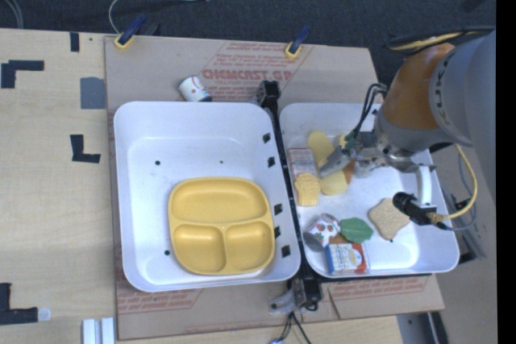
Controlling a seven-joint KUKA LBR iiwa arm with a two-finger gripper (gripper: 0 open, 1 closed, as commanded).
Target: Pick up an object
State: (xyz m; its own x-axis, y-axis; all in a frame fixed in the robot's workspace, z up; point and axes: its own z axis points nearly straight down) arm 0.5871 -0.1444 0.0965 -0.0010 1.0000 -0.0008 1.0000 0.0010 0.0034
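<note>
1. The tabletop (48, 197) is pale wood with a brown cardboard sheet (242, 72) laid over its middle, held at the far edge by two clamps.
2. The grey arm (451, 93), with its orange band, reaches in from the right over the right bin.
3. The left bin (137, 141) is white and shallow; it holds a yellow divided tray (219, 223) lying flat toward its near side.
4. The right bin (435, 254) touches the left bin along a shared edge and holds a scatter of small toy foods.
5. The gripper (339, 161) hangs low over the upper middle of the right bin; whether its fingers are apart or together I cannot tell.
6. Just beside the gripper lie pale yellow pieces (321, 145), one more yellow piece (307, 191) nearer the shared edge.
7. A slice of toast (387, 220) lies toward the right side of the right bin.
8. A green leaf-like piece (355, 229) sits next to the toast, with a red and white carton (347, 258) at the near wall.
9. A small white cup (192, 89) lies on the cardboard beyond the left bin.
</note>
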